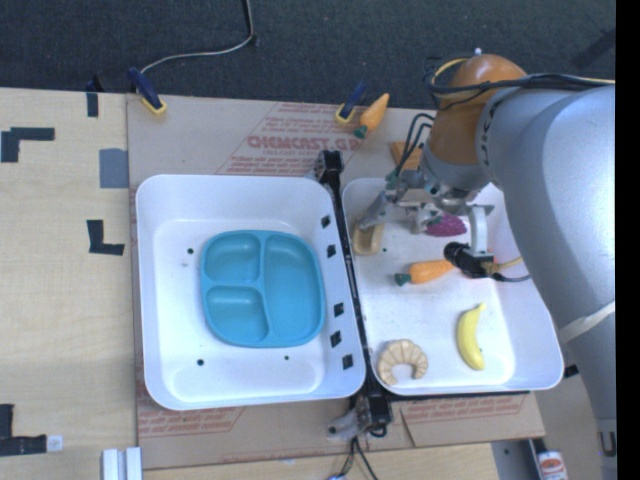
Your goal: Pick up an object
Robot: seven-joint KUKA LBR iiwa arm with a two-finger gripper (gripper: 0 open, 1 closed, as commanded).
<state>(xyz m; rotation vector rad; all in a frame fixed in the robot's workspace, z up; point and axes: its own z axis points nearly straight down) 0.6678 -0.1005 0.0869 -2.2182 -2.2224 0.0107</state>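
Two shallow white bins sit side by side on a bench (60, 268), seen from above at a slant. The left bin (165, 208) holds one blue plate (263, 288) with three compartments, lying flat near the bin's middle. The right bin (535, 343) holds five small things: one yellow banana (471, 337) near the right side, one croissant (403, 360) at the near edge, one orange carrot (428, 272) in the middle, one purple piece (446, 225) farther back, and one tan piece (369, 238) by the divider between the bins. One grey arm (560, 178) with an orange band (468, 108) reaches in from the right. Its gripper (405, 205) hangs low over the back of the right bin, just beside the tan and purple pieces. Whether it is spread or pressed together cannot be told. Two clamps, one at the left (147, 92) and one at the middle (360, 111), sit at the bench's far edge.
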